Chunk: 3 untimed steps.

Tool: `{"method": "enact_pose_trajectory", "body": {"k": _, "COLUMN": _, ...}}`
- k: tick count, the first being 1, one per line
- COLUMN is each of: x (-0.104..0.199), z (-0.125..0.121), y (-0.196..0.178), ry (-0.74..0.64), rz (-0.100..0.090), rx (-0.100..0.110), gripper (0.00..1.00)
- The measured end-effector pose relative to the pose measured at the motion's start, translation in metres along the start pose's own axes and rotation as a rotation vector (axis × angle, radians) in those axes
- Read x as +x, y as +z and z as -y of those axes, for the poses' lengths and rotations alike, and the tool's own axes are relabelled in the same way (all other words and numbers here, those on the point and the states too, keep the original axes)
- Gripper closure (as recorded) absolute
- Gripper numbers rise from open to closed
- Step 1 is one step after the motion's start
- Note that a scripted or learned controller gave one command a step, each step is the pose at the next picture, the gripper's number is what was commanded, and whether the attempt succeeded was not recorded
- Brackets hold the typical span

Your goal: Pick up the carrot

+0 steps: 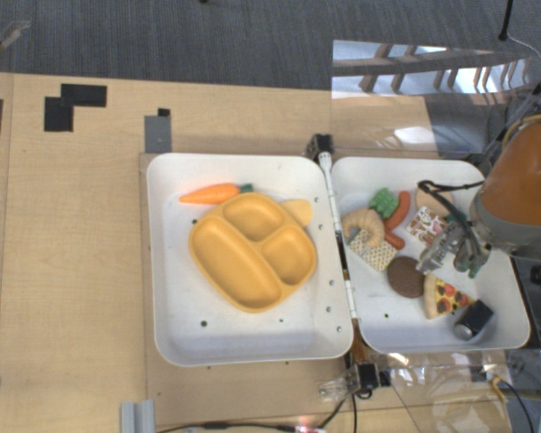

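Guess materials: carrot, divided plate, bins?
Carrot: likely moulded plastic toy, uniform orange with a green stub. Divided plate: looks like smooth yellow plastic, with soft sheen and rounded compartments. Bins: probably white plastic, matte with rounded corners.

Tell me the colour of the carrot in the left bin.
The carrot is orange with a small green top; the camera view shows it beside the yellow plate.

so the gripper (451,253) is hanging over the right bin (509,332), food toys sitting all around it, while the carrot (211,193) is lying way off left, touching the divided plate (252,251)
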<state>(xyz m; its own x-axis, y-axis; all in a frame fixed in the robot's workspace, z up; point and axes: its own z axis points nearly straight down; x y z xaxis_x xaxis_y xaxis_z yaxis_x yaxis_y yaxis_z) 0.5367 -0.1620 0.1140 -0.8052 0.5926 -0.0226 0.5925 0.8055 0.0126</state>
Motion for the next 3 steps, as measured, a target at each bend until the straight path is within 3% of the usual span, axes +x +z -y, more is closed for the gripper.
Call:
{"method": "enact_pose_trajectory", "body": {"k": 1, "x": 0.0, "z": 0.0, "y": 0.001, "ry": 0.0, "rz": -0.001, "rx": 0.001, "gripper": 0.0}}
{"method": "enact_pose_trajectory", "body": {"k": 2, "x": 0.0, "z": 0.0, "y": 0.001, "ry": 0.0, "rz": -0.001, "rx": 0.001, "gripper": 0.0}}
{"method": "enact_pose_trajectory", "body": {"k": 3, "x": -0.021, "z": 0.011, "y": -0.029, "ry": 0.288, "rz": -0.012, "rx": 0.011, "gripper": 0.0}}
